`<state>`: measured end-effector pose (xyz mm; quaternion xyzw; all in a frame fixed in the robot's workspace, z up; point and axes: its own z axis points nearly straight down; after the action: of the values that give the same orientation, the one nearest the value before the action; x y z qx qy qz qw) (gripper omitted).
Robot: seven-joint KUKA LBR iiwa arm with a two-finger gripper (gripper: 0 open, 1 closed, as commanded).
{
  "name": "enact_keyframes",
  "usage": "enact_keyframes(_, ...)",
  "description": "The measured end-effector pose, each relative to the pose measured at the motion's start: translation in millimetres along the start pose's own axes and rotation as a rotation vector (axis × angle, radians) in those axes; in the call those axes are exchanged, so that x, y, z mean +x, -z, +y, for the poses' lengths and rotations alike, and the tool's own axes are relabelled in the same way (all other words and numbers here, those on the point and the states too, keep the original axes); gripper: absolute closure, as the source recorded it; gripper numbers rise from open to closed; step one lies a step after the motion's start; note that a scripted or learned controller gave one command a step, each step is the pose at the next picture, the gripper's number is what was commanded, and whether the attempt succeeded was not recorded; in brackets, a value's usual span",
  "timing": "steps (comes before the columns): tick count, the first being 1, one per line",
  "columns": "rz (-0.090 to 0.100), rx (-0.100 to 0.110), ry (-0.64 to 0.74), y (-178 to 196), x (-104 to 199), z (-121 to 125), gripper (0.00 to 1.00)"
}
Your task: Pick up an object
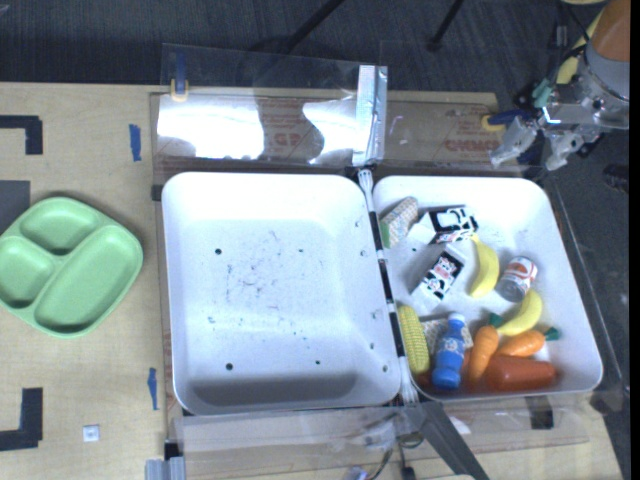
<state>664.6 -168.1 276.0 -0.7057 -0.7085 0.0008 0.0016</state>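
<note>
Arm parked off the bins, nothing picked yet.

From the camera view, the gripper (pixel 545 143) hangs past the far right corner of the right bin (pixel 560 230), carrying nothing; whether it is released or clenched I cannot tell. All the candidates lie in that bin: two bananas (pixel 484 268), a carrot (pixel 482 352), a blue bottle (pixel 449 352), a can (pixel 516 277), corn (pixel 412 334). The left bin (pixel 190 208) sits beside it. Next, I judge, it must travel over the right bin and descend on one item.

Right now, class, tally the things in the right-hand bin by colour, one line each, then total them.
Yellow: 3, two bananas and a corn cob
Orange or red: 3, carrots and a sausage
Black-and-white: 2, cartons
Blue: 1, bottle
Silver: 1, can
Pale: 1, cob
Total: 11
</note>
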Motion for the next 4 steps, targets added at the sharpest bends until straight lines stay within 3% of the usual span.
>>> enact_keyframes(1, 0.0, -0.001, 0.046, -127.9, 20.5, -46.0, 0.0)
enact_keyframes(2, -0.001, -0.005, 0.051, -190.8, 8.6, -48.4, 0.0)
enact_keyframes(3, -0.001, -0.003, -0.163, -136.8, 17.2, -44.5, 0.0)
enact_keyframes(4, -0.001, -0.002, -0.121, -81.7, 58.4, 3.7, 0.0)
